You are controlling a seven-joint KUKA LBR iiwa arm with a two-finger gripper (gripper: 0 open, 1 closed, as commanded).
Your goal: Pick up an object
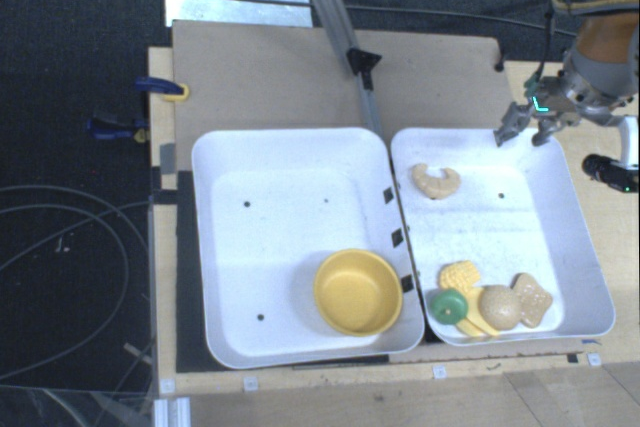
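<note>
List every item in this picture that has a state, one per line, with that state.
Gripper: open, holding nothing, above the right bin's far rim.
Yellow bowl: upright, in the left bin.
Croissant: lying alone in the right bin.
Green lid: leaning against the corn.

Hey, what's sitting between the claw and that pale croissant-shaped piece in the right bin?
Nothing. In the camera view, only bare white bin floor and rim lie between the claw and the croissant-shaped piece.

No text, label, brand, number or sign is readable on anything here.
</note>
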